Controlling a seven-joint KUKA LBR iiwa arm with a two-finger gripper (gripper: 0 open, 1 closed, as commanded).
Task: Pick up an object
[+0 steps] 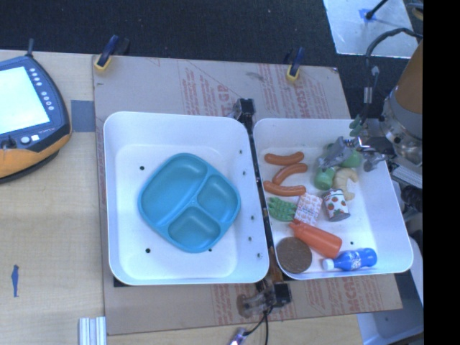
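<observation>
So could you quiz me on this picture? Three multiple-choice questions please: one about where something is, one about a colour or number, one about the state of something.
1. Where is the blue divided plate?
A. in the left bin
B. in the right bin
C. on the bare bench

2. How many sausages lie in the right bin?
A. one
B. three
C. five

3. How does the blue bottle rest?
A. upright
B. on its side
C. held in the claw

Answers: 1 A, the plate sits alone in the left bin. 2 B, three lie stacked near that bin's left wall. 3 B, it lies flat at the near edge, white cap pointing left.
</observation>
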